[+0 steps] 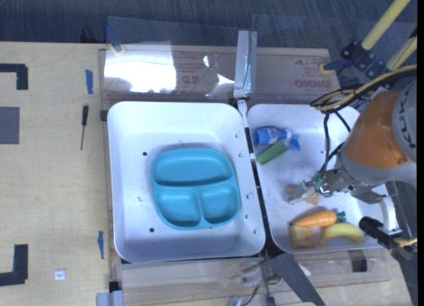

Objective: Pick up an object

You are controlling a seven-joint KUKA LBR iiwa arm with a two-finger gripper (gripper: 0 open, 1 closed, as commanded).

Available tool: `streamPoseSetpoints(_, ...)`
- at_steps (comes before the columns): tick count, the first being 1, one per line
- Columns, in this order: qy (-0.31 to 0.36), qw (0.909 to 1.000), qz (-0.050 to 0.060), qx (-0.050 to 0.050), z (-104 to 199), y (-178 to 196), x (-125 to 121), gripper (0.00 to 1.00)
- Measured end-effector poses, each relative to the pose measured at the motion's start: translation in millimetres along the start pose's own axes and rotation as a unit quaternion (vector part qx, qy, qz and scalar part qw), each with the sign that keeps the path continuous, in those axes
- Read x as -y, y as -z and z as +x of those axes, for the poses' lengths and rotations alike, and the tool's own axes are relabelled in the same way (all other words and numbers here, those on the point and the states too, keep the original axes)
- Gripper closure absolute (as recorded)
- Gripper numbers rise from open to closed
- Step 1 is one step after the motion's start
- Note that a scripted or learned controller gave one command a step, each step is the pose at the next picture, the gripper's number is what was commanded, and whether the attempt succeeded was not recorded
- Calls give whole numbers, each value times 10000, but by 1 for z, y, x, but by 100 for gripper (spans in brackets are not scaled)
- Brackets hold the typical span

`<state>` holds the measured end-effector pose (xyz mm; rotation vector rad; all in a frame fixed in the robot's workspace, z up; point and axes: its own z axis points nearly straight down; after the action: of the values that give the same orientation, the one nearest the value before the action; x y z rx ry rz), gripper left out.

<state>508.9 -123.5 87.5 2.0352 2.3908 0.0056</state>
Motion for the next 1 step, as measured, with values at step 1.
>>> streamPoseSetpoints(1, 2, 10000, -36, 20, -1, 11, -2, 100)
